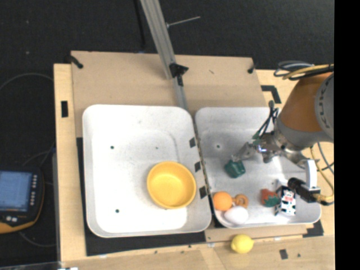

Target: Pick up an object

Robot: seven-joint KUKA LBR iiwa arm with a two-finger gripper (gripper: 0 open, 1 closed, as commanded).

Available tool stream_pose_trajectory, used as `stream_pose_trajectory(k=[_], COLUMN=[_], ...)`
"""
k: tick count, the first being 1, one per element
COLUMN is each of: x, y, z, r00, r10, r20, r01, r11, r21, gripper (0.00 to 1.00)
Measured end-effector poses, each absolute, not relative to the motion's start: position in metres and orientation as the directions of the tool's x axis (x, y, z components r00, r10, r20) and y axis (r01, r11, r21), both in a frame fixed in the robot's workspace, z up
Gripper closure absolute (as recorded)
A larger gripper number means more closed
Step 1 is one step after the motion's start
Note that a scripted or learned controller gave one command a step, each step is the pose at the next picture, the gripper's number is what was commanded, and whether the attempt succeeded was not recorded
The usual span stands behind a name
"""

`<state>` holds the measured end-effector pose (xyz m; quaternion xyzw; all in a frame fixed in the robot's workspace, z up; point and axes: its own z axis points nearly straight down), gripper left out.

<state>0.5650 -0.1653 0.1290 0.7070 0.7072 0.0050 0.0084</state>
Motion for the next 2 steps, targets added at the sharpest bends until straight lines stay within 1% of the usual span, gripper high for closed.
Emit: stream_pose_trajectory(k=[1,2], x=[0.566,0.567], y=[-0.165,-0.161], z=[0.139,0.203], r00=[0.004,-0.004], r10=[1.0,1.0], r20=[-0.002,-0.001], r01=[1.0,1.0], r11=[-0.004,0.004], r21=[0.022,0.008], gripper=[1.0,1.0])
